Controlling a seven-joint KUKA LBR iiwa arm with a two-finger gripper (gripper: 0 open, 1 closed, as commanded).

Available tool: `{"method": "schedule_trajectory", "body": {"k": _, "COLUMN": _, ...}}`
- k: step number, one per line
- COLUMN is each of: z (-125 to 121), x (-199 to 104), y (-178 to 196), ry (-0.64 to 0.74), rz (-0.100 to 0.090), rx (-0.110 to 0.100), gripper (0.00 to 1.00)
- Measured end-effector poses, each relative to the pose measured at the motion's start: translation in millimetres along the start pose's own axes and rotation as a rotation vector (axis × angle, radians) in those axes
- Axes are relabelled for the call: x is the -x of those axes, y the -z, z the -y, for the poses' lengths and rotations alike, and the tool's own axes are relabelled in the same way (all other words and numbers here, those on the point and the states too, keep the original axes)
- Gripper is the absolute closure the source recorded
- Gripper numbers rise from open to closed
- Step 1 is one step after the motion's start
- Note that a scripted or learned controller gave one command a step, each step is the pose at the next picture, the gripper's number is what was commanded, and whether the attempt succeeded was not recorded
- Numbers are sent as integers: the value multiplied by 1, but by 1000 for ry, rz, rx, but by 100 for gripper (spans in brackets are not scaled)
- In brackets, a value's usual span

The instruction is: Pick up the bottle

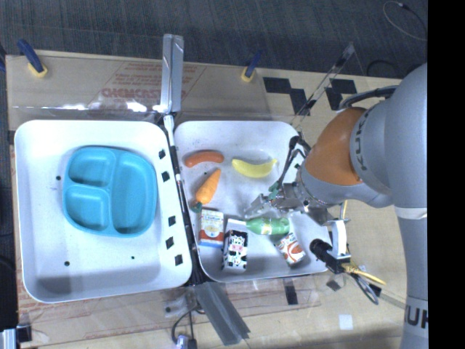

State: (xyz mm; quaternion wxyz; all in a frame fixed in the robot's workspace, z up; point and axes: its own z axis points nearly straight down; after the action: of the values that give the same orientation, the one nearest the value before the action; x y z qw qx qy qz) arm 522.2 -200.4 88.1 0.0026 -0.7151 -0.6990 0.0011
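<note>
The gripper hangs low over the green bottle, which lies on its side near the front edge of the right bin, apparently lined up for a grasp, though its jaws' state cannot be made out.

Place: a robotics lab or test cell, not a home or kitchen.
Bench: board top with printed lettering and black marker squares, held by blue clamps.
Bins: two shallow white bins side by side, with a metal divider between them.
Contents: toy food (a plastic banana, carrot, sausage) and a blue compartment tray.
Arm: an industrial grey arm with an orange band.
Floor: dark carpet with loose cables.
</note>
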Motion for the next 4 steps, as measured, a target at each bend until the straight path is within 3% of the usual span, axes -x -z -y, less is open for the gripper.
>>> {"method": "schedule_trajectory", "body": {"k": 1, "z": 35, "x": -5, "y": 58, "ry": 64, "rz": -1, "rx": 0, "gripper": 0}}
{"method": "schedule_trajectory", "body": {"k": 2, "z": 9, "x": -35, "y": 0, "ry": 199, "rz": 0, "rx": 0, "gripper": 0}}
{"method": "schedule_trajectory", "body": {"k": 3, "z": 10, "x": -35, "y": 6, "ry": 204, "rz": -1, "rx": -4, "gripper": 100}}
{"method": "schedule_trajectory", "body": {"k": 4, "z": 10, "x": -35, "y": 12, "ry": 210, "rz": -3, "rx": -9, "gripper": 100}}
